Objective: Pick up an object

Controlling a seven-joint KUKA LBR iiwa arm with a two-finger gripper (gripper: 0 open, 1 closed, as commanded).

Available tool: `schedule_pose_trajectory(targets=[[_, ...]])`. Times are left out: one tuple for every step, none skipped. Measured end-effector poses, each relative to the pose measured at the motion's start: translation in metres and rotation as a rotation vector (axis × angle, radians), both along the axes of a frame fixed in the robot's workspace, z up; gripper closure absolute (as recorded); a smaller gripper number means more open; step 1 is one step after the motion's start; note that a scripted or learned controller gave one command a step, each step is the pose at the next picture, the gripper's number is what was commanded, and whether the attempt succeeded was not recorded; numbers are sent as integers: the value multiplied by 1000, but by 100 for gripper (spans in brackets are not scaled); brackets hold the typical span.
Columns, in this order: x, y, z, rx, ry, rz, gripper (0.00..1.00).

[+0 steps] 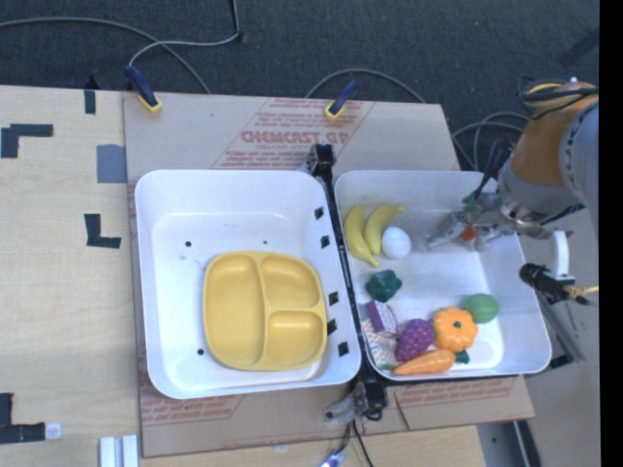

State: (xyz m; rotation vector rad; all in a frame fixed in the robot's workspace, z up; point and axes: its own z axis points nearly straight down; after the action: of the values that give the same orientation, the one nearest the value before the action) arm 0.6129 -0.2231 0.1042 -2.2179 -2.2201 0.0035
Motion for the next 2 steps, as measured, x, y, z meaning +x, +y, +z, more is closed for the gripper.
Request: schedule_pose_trajectory(targets=[[46, 97, -18, -6, 0, 1, 0], [47, 98, -8, -6, -6, 2, 100]])
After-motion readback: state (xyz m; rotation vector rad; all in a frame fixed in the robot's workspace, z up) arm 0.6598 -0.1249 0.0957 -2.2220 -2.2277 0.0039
